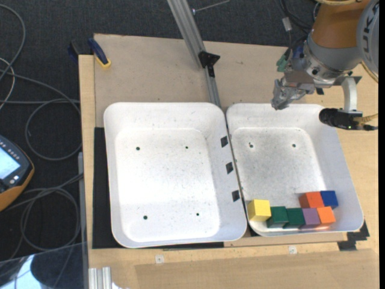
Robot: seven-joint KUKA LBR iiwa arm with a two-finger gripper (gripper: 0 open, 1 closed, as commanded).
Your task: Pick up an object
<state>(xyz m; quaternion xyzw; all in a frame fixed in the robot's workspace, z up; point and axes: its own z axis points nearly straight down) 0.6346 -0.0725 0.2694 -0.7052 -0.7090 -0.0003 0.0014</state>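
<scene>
Hovering stage: the grey two-finger gripper (pixel 283 101) hangs over the far rim of the right-hand shallow white plastic bin (pixel 337 155), with nothing between its fingers; the pick looks not yet begun.
Pincer opening: cannot tell from this view.
Targets: small coloured cubes huddle along the bin's near edge: yellow cube (pixel 260 209), green cubes (pixel 286 216), purple cube (pixel 310 217), orange cubes (pixel 319 206), blue cube (pixel 329 198).
Next move: likely travel toward the near edge, then descend on a block; the yellow one looks least crowded.
Arm pose: reaching in from the right, wrist pointing down, well apart from the cubes.
</scene>
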